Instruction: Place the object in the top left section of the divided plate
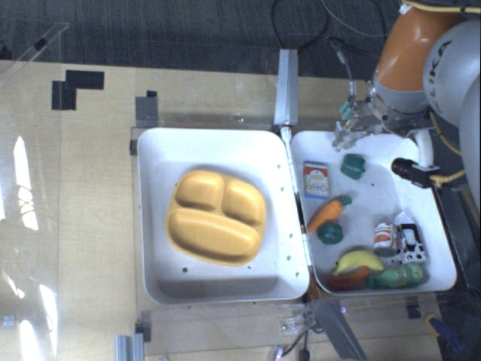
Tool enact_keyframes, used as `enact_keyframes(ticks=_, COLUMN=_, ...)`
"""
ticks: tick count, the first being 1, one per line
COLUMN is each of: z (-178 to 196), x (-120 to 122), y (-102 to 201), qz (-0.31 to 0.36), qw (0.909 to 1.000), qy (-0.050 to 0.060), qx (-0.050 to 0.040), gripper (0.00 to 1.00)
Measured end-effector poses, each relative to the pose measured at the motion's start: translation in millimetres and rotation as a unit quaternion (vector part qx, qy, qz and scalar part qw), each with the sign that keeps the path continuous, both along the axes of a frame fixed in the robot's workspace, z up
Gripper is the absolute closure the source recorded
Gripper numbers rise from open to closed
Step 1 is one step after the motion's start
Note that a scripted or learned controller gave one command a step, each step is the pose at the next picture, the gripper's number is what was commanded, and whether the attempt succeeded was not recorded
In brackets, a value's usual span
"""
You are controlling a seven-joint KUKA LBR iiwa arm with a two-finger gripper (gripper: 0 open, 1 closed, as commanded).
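jaws [349, 130] hang at the right bin's [443, 273] twelve o'clock rim, whether apart or together i cannot tell, seemingly poised to choose among the toys. yellow divided plate [218, 216] waits in the left bin [150, 224], sections bare.

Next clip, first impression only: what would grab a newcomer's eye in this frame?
The yellow divided plate stands out first, sitting alone in the middle of the left bin. Next comes the grey arm with its orange band, reaching in at the upper right so its gripper hangs over the top edge of the right bin. That bin holds a colourful scatter: a carrot, a banana, a small box and green pieces.
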State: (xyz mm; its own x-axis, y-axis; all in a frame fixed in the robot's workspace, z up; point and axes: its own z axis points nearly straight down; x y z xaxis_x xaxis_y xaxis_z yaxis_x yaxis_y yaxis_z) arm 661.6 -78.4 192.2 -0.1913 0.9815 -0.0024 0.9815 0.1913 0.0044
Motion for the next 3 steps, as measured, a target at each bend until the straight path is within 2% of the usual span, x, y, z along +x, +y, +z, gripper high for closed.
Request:
enact_keyframes(ticks=1, z=-7.3, x=-72.6, y=23.7, qz=0.019, qw=0.9998, qy=0.001, qx=0.0009, gripper=1.0)
enact_keyframes(ticks=2, z=28.5, x=-85.8, y=113.0, qz=0.178, qw=0.984, qy=-0.001, qx=0.0003, gripper=1.0)
enact_keyframes(ticks=3, z=227.2, x=-117.4, y=124.3, qz=0.273, qw=0.962, qy=-0.002, qx=-0.0008, gripper=1.0)
